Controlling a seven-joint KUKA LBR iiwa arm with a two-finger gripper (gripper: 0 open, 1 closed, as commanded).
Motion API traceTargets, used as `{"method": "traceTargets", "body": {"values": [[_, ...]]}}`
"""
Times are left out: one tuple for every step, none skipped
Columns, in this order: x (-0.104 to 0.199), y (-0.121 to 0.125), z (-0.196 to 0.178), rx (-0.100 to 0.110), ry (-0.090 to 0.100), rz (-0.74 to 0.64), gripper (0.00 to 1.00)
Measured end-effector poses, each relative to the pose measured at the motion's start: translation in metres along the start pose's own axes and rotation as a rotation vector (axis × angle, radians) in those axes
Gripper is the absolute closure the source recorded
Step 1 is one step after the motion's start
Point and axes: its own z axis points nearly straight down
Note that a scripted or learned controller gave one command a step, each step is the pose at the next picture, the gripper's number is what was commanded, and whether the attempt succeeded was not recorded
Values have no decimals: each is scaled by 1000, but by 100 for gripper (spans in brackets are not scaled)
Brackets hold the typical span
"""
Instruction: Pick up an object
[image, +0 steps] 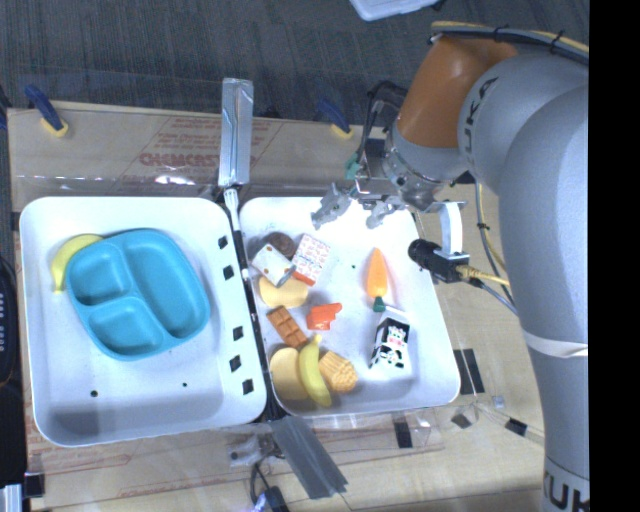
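A: Table (120, 145) with two white bins; right bin (430, 300) crowded. Carrot (376, 274) position?
B: Right side, beside milk carton (391, 343).
A: Gripper (355, 208)?
B: Above far edge, fingers (328, 210) spread apart, holding nothing.

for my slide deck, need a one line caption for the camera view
Gripper open over the right bin of toy food, nothing held; blue tray in the left bin.

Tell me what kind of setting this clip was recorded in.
Most likely a robot lab's grasping bench: a KUKA arm reaches over two white bins, one holding toy food such as a carrot, the other a blue divided plate.
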Motion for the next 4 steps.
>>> {"method": "traceTargets", "body": {"values": [[-70,-22,81,6,-1,-4,0],[-88,-53,134,-2,-1,-21,0],[-88,-53,123,-1,-1,-25,100],[0,-36,49,-7,1,75,100]]}}
